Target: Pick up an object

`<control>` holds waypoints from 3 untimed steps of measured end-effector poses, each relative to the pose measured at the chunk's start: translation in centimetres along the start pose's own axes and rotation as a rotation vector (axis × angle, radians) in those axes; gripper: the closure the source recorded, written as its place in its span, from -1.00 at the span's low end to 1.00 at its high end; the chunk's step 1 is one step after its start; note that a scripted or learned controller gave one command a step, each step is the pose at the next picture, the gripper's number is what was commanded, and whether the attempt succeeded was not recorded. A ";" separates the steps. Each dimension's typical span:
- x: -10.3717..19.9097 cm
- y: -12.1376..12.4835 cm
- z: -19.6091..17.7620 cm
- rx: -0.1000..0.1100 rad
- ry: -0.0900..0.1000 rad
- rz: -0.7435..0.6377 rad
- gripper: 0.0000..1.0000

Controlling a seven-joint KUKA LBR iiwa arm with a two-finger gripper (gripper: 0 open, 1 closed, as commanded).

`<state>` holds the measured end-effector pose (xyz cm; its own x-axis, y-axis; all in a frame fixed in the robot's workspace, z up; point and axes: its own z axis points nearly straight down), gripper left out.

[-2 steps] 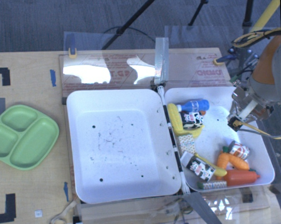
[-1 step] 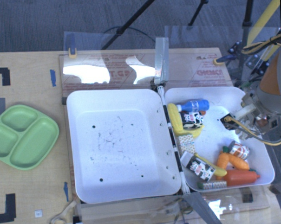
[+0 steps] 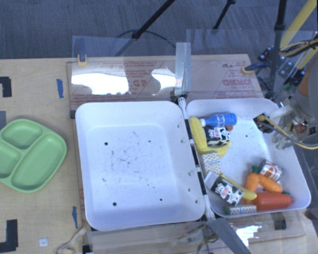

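The right bin point(image 3: 303, 183) holds several toys. A blue bottle point(image 3: 219, 119) lies at its back, with a yellow corn cob point(image 3: 199, 135) and a cow-patterned carton point(image 3: 218, 135) beside it. A patterned cracker point(image 3: 211, 161) sits in the middle. At the front lie a second cow-patterned carton point(image 3: 227, 192), a yellow banana point(image 3: 240, 188), an orange carrot point(image 3: 262, 182), a red sausage-shaped piece point(image 3: 271, 200) and a small can point(image 3: 271, 171). My gripper point(image 3: 286, 133) hangs over the bin's right rim, above and right of the carrot, with nothing seen in it.
The left bin point(image 3: 90, 121) lies alongside, sharing a divider point(image 3: 194, 154). A green divided plate point(image 3: 26, 154) rests on the bench at far left. Clear panels point(image 3: 125, 72) stand behind both bins. Tripod legs and cables crowd the back right.
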<state>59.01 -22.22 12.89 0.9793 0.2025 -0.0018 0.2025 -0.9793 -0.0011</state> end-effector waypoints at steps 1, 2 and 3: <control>0.1 -0.2 -1.0 0.001 -0.002 -0.005 1.00; 0.2 -0.4 -1.9 0.002 -0.004 -0.010 1.00; 5.1 -4.3 -12.6 0.000 0.001 -0.001 1.00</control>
<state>63.19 -16.99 25.49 0.9792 0.2031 -0.0006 0.2031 -0.9792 -0.0011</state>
